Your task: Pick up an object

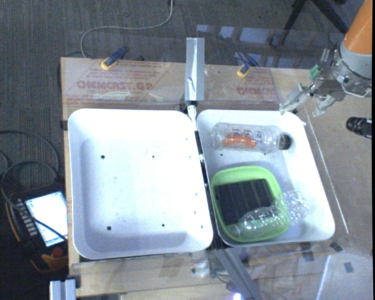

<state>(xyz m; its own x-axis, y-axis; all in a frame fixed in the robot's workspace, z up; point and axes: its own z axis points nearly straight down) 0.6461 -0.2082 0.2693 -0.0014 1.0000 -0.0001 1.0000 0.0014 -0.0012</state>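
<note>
two white bins (81, 167) are sitting side by side on a surface (137, 83) of brown board. two yellow-and-blue clamps (114, 57) are gripping its far edge, one at the left and one (244, 67) toward the right. a grey strip (194, 74) is running up from the gap between the bins. a cable (122, 29) is looping over the carpet (37, 17) behind. a lit device (44, 217) is lying at the left.

Two white bins (137, 174) — two clear bottles (247, 138) — one green container (247, 202).
</note>
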